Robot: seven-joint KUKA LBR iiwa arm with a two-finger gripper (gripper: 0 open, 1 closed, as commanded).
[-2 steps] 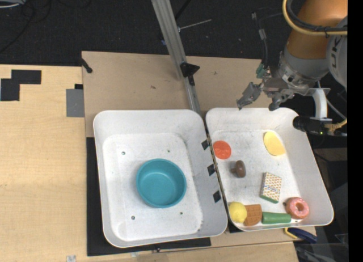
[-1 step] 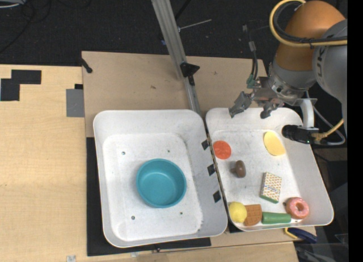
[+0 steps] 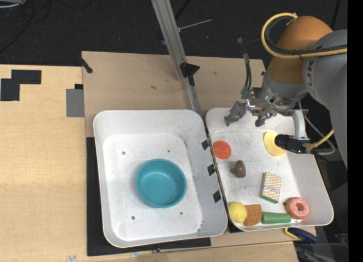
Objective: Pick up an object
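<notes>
the scene is evenly and fairly brightly lit from above, with no harsh glare. the two white bins come out bright, nearly washed out on their floors, with soft grey shading along the inner walls. the teal bowl casts only a faint shadow. the dark floor behind the table is underexposed. focus is slightly soft and grainy throughout.

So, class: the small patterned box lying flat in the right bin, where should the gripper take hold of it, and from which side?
Probably from straight above, closing across the patterned box's two long edges, its narrower span. It lies flat with bare bin floor on both those sides, so the fingers have room. The green piece and pink donut sit near its lower end, so gripping end to end looks more crowded.
</notes>
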